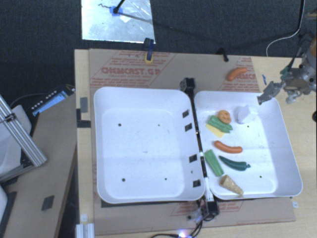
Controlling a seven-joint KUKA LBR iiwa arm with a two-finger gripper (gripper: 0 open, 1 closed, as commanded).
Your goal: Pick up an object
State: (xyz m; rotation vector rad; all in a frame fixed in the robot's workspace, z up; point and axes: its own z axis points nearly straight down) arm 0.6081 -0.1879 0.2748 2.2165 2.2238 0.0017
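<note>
at the right edge of the view, the gripper (278, 90) hangs over the far right corner of the right bin (277, 148), its fingers spread apart with nothing between them. inside that bin lie the toys: a white lump (242, 113) nearest the gripper, an orange face (224, 116), a green pod (219, 123) over a yellow block (214, 130), an orange sausage (228, 147), a dark green pepper (234, 163), a light green piece (214, 162) and a cone (231, 184) (all clustered toward the divider). another sausage (237, 73) rests on the board beyond the bin. the left bin (143, 143) sits just beside.
</note>
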